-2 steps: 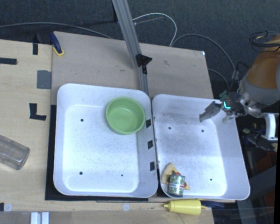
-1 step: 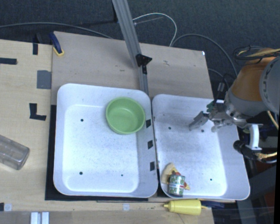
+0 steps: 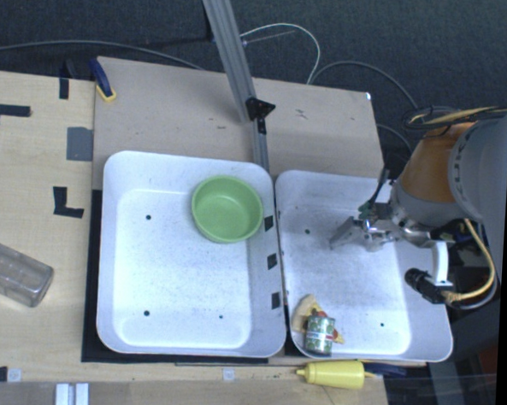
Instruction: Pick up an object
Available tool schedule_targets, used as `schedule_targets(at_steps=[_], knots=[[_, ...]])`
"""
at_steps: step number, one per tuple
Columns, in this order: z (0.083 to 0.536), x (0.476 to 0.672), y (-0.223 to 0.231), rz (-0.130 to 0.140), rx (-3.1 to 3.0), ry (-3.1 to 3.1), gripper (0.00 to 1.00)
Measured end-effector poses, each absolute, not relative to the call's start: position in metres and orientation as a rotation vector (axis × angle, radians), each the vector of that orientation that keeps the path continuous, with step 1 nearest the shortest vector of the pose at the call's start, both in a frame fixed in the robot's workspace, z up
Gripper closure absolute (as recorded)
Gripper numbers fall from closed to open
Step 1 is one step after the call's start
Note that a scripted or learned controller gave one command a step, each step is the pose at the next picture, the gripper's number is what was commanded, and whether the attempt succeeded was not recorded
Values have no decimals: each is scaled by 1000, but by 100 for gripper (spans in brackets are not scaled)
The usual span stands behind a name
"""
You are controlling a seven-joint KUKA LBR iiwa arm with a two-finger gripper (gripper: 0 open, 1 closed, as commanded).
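A small green can with a colourful wrapper lies in the near left corner of the right bin. A green bowl sits at the back right of the left bin. My gripper hovers over the middle of the right bin, pointing left, well apart from the can. Nothing is visible between its fingers.
A yellow bottle lies on the bench just in front of the right bin. A clear plastic tube rests on the bench at far left. A metal pole rises behind the bins. Cables trail at the back right.
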State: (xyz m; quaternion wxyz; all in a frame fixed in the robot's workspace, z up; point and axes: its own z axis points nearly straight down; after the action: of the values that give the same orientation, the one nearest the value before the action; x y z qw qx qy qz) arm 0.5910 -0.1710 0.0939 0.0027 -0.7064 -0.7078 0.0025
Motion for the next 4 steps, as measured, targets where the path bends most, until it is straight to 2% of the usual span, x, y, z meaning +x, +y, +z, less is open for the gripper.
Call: schedule_targets(at_steps=[1, 4], knots=[[107, 592, -171, 3, -2216, -2224, 100], [239, 600, -160, -3, -2222, -2226, 100]])
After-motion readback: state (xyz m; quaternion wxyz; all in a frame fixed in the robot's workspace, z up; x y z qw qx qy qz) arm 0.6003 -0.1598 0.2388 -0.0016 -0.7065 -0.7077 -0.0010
